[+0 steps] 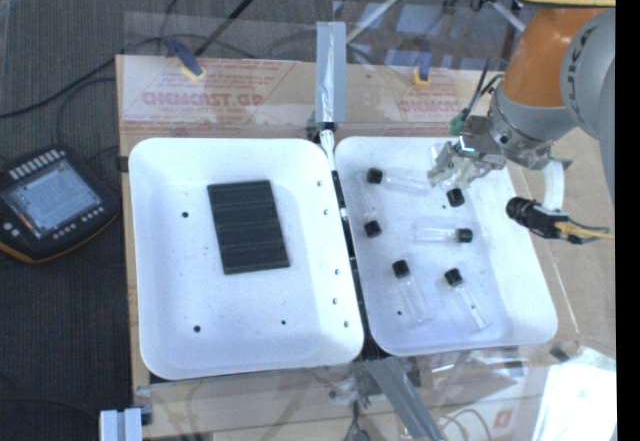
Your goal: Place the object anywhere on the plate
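A black ridged rectangular plate lies flat in the middle of the left bin. Several small clear vials with black caps lie scattered in the right bin, among them one at the upper left, one in the middle and one near the front. My gripper hangs over the back of the right bin. Just below it sits a black vial cap; whether the gripper touches that vial I cannot see.
A metal divider post stands at the back between the two bins. A handheld pendant lies on the floor to the left. A black connector with cables hangs off the arm over the right bin's edge.
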`<move>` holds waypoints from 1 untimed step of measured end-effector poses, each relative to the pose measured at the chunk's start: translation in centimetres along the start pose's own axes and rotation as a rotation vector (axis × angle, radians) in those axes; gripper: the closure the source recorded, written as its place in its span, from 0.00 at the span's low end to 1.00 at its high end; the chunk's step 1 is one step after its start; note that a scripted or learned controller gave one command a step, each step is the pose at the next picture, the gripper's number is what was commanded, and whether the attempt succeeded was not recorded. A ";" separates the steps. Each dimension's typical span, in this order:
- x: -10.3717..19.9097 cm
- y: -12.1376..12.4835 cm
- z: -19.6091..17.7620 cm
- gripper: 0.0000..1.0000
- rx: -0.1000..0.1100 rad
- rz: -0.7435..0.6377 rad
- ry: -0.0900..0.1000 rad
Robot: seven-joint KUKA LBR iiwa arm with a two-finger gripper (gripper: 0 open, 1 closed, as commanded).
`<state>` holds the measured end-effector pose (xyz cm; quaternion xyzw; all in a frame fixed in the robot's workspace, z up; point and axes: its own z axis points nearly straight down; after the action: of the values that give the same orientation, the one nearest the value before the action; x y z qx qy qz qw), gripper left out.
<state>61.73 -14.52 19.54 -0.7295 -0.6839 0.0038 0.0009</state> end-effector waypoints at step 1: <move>7.4 4.6 0.7 1.00 0.001 0.189 0.001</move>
<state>66.84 -7.45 18.78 -0.7907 -0.6122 0.0036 0.0013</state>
